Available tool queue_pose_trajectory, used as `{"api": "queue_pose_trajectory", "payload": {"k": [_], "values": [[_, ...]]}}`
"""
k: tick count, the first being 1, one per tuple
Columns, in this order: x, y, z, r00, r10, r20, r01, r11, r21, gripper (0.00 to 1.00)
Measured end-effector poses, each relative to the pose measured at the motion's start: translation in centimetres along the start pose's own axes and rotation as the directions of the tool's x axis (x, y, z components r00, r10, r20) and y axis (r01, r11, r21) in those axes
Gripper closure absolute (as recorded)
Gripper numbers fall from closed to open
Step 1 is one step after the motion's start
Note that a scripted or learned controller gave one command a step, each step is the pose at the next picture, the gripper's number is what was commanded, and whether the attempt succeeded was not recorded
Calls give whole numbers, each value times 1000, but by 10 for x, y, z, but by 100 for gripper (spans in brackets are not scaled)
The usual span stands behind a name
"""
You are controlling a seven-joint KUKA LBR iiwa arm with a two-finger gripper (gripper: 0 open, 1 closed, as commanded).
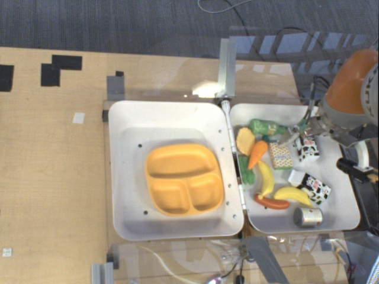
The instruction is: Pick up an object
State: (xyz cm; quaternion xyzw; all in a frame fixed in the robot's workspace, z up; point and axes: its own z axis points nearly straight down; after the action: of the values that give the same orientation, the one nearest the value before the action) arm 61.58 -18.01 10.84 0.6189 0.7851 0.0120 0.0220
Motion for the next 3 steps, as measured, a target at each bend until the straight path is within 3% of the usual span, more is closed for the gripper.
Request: {"api": "queue_pose_trajectory", "payload": {"k": [1, 2, 3], "values": [[-19, -18, 0, 1000, 5, 2, -5, 1000, -4, 0], [-4, -44, -51, 1000, 1, -17, 0, 999, 40, 0], [-4, -41, -62, 1000, -3, -16, 3, 999, 35, 100]]}}
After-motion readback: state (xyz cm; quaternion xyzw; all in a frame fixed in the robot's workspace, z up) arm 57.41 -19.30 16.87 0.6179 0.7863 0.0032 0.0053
